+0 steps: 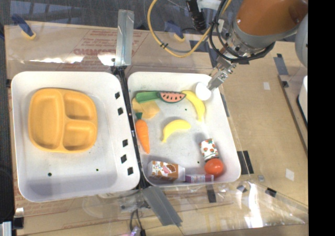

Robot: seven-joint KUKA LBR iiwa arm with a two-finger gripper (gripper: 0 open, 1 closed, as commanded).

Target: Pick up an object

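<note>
Brown board covers the bench (pixel 272 125), with bare room along the right side and bits of dark tape stuck on it. Faint red writing shows on the board at the upper left, too pale to read.

Next biggest is the grey arm (pixel 272 4) with its orange band, in the upper right of the frame, with yellow and black cables looping beside it.

Two white bins sit side by side, their edges touching in the middle. The left bin (pixel 63 182) holds a yellow tray (pixel 63 120) with three sections, and lots of bare white floor lies below it. The right bin (pixel 183 151) is more crowded, but it has open floor in its middle and lower left.

In the right bin, a long banana (pixel 197 105) lies near the top right, and a small banana (pixel 174 128) lies near the middle. A carrot (pixel 142 134) runs along the left wall. A green piece (pixel 146 96), a watermelon slice (pixel 171 96) and a pale yellow chunk (pixel 146 109) sit along the top. A brown packet (pixel 165 170) lies at the bottom, its label too small to read. A small can (pixel 209 149) with red spots stands above a red tomato (pixel 213 167).

The pincer (pixel 217 79) hangs over the top right corner of that bin, just beside a white ball (pixel 203 91). I cannot tell if it is released or clenched.
</note>
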